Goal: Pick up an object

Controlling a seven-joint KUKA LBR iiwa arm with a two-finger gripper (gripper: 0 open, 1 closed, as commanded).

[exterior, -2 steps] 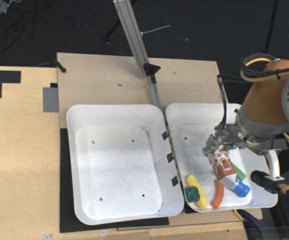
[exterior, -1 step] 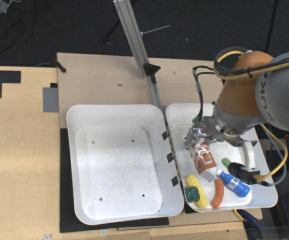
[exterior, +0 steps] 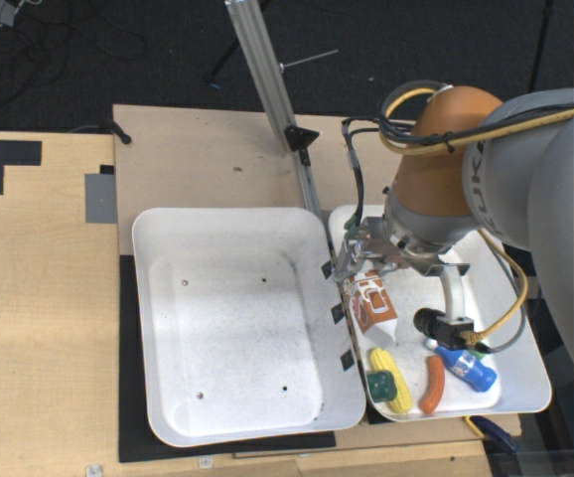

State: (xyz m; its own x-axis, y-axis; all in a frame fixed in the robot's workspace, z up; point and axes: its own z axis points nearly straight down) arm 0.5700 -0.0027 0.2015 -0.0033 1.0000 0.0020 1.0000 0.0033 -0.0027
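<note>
The arm [exterior: 486, 167] is seen over the right bin [exterior: 525, 391], beside the left bin [exterior: 227, 326]. The gripper [exterior: 355, 256] is placed at the right bin's left wall; its state cannot be told. In this bin, a carton [exterior: 371, 304] lies just below the gripper, and the corn [exterior: 390, 378], a sausage [exterior: 432, 384] and a blue bottle [exterior: 469, 369] are found nearer its front.

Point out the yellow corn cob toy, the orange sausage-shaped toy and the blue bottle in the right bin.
Yellow corn cob toy [exterior: 392, 384]: camera view, middle of the kernelled body.
Orange sausage-shaped toy [exterior: 433, 385]: camera view, midway along its length.
Blue bottle [exterior: 469, 368]: camera view, centre of its blue body.
</note>
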